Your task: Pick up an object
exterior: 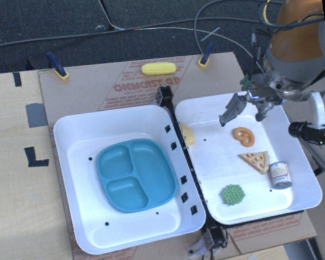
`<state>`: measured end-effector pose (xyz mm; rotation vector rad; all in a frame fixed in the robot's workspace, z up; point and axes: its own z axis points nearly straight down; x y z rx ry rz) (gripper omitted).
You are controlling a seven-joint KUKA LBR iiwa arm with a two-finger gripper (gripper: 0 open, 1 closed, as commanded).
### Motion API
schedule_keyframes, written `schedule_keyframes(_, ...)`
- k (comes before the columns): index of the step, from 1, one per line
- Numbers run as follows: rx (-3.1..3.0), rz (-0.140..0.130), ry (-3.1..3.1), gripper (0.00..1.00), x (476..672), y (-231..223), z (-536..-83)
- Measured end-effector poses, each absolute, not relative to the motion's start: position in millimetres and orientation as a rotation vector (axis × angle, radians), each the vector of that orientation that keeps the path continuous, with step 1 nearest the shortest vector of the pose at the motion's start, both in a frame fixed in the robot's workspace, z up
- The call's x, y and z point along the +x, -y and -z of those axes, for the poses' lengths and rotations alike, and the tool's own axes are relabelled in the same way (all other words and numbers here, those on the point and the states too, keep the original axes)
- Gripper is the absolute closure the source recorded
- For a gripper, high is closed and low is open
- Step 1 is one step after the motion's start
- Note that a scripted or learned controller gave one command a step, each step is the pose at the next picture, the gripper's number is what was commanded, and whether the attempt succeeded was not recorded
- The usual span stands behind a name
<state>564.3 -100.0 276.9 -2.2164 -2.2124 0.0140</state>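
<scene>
While the arm (294,22) reaches in from the upper right of the frame, its gripper (245,111) hangs over the upper part of the right bin (204,107), fingers spread wide with nothing between them. One dark finger (231,112) slants down and to the left; the other (263,109) points more nearly downward, closer to the bin's right side. Above them the grey wrist swells into the orange band at the frame's top right corner (partly cut off by the frame's upper edge), and black cables loop away to the left over the dark floor.

Just below the gripper, near but apart from it, lies a pretzel (243,136), its long axis running from upper left to lower right. Beneath that sits a triangular pizza slice (256,160), its tip pointing lower right toward a small can (279,175) that lies tilted by the bin's right wall; the label is too small to read. A green, knobbly ball (232,194) rests in the lower middle of the bin. A pale yellow object (187,135) is half hidden against the divider, its shape hard to make out.

The left bin (77,169) holds a blue compartment plate (137,174). Beyond the bins, on the cardboard (96,88), lies a yellow banana-like object (158,68), lengthwise left to right.
</scene>
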Motion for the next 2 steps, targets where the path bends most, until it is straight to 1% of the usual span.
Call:
schedule_keyframes(1, -2.22, -0.002, 2.222, 0.0, 566.2, 99.8, -283.5)
schedule_keyframes(2, -2.218, -0.007, 2.22, 0.0, 569.8, 96.0, -238.5)
